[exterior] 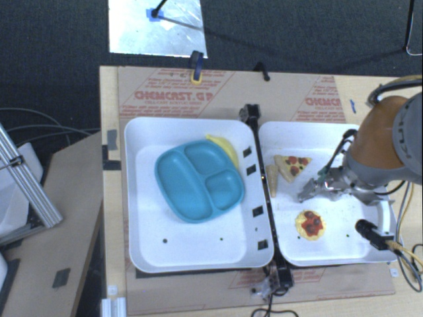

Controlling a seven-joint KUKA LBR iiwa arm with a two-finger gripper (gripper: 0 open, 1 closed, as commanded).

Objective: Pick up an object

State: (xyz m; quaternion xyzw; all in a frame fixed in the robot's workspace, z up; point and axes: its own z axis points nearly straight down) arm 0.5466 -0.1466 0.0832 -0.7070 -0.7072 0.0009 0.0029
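Over the right bin (344, 132) the claw (310, 191) hangs with fingers parted, holding nothing. Below it lies a round pizza (310, 224); a pizza slice (291, 166) lies above. Left bin: blue tray (198, 180).

Dark carpeted floor (53, 51) is filling the upper and left frame. Shiny grey sheet (155, 17) is lying on it at upper centre, reflecting light. Cardboard-covered surface (218, 91) with red printed lettering is occupying the centre. Black cables (59, 132) are trailing across the floor at left. Aluminium framing (26, 190) is leaning at lower left, beside a tan board (73, 197).
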